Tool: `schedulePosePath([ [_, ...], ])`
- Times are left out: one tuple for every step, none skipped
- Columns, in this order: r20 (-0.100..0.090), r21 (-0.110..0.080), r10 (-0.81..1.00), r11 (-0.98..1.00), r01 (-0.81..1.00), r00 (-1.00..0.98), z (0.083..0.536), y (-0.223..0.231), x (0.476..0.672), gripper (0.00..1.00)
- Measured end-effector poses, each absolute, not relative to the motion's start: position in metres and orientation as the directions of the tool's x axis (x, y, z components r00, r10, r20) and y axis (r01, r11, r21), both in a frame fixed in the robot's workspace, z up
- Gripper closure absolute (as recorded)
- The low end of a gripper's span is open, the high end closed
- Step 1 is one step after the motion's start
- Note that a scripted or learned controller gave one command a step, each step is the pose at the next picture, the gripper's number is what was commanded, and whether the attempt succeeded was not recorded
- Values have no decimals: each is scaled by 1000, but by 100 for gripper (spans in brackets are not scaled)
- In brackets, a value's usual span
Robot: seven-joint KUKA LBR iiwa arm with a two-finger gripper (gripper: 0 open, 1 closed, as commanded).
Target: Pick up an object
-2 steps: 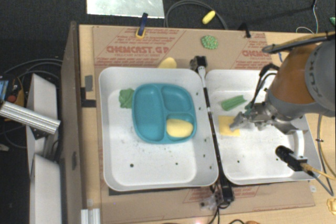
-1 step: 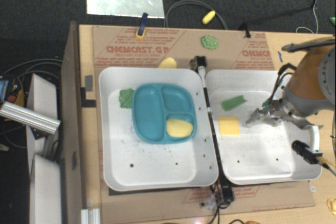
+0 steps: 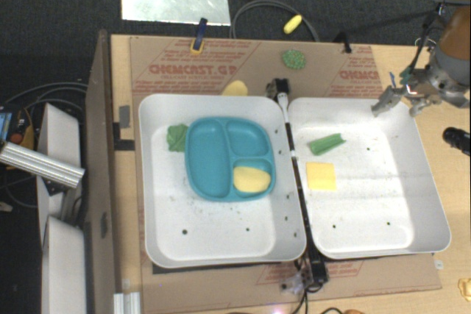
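In the right bin, a green strip lies near the back left, with a flat yellow square just in front of it. The left bin holds a blue divided tray. A yellow lump rests in the tray's front right compartment, and a green leafy piece lies against its left side. My gripper hangs over the right bin's back right corner. It is open, nothing sits between its fingers, and it is well right of the green strip.
On the cardboard behind the bins lie a pale yellow piece, a green ball and a yellow item by a cable. A black divider clip sits between the bins. Metal framing stands at left.
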State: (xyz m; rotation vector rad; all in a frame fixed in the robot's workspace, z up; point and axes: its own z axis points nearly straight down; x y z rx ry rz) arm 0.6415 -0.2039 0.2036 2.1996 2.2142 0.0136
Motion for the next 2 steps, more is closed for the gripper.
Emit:
schedulePosePath([
  [3, -7, 1000, 2, 1000, -2, 78, -172, 585, 0],
  [2, -1, 1000, 9, 1000, -9, 84, -109, 572, 0],
])
